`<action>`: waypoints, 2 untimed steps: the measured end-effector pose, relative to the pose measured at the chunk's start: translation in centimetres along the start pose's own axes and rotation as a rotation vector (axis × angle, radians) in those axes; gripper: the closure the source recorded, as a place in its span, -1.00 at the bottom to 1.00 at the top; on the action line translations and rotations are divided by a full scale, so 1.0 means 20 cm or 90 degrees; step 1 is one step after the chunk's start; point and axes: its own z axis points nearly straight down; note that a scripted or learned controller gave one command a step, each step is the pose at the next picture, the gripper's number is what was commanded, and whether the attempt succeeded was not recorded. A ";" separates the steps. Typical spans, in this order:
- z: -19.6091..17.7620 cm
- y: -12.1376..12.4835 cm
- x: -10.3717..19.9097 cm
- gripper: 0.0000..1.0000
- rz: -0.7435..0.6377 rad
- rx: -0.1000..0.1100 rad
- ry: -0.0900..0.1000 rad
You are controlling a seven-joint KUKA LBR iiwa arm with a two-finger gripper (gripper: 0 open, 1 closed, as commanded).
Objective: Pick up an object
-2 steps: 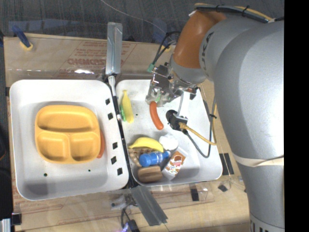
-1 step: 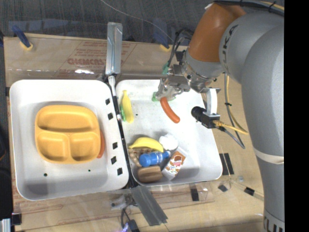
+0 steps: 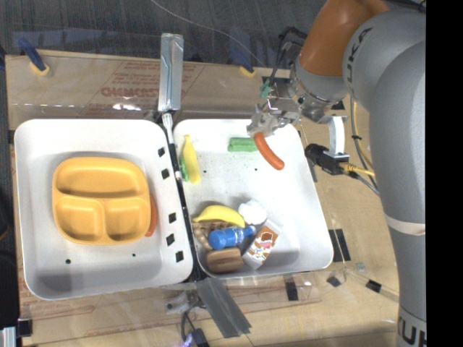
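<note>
The sausage (image 3: 269, 152), an orange-red toy lying at a slant, sits near the far edge of the right bin (image 3: 307, 208), one end just under the gripper (image 3: 265, 124) and the other pointing toward the bin's right wall. Whether the fingers are spread or closed cannot be told, nor whether they touch the sausage. Just beside it on the left lies a green block (image 3: 242, 144); a closing grip could catch this instead, or nudge both pieces apart. The sausage is round and smooth, so in all likelihood it would roll or slip out if pinched near its end rather than across its middle. Farther off, a corn cob (image 3: 189, 159) rests against the divider, and a banana (image 3: 219, 215), a blue bottle (image 3: 230, 236) and other small items crowd the near corner. The left bin (image 3: 29, 215) holds a yellow tray (image 3: 101, 198).
</note>
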 end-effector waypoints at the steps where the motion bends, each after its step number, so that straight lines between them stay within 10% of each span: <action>1: 0.52 -0.33 -0.15 1.00 -0.120 0.006 0.002; 2: 0.21 -0.02 -0.14 1.00 -0.115 -0.003 0.000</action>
